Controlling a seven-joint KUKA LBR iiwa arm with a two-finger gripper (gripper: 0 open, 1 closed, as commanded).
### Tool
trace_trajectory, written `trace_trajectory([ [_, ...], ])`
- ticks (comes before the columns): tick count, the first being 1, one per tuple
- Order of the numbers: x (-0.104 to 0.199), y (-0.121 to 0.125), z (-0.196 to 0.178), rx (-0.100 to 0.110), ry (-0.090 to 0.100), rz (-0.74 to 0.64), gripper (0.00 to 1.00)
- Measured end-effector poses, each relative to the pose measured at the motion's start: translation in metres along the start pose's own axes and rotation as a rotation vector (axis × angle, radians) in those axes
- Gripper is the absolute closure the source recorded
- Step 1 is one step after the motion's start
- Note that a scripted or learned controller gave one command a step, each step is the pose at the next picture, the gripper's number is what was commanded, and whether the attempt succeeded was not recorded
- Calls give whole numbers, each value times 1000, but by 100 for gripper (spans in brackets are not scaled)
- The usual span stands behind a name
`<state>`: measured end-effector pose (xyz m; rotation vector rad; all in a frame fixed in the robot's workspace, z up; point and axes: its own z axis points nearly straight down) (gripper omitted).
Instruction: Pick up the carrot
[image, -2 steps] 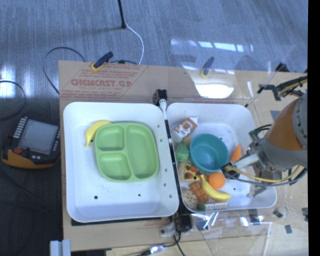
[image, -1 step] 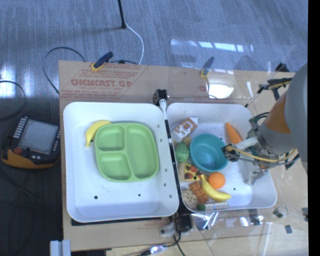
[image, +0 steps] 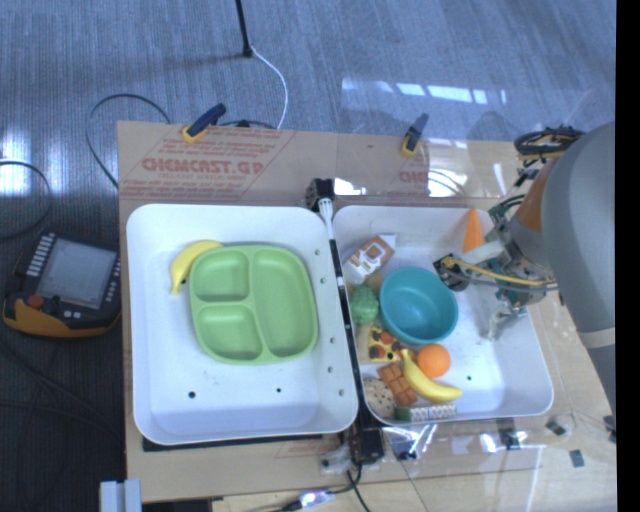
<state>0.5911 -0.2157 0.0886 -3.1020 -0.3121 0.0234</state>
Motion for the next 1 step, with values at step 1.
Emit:
trace_trajectory([
  [1,70,8,0,21,-21,-18,0],
])
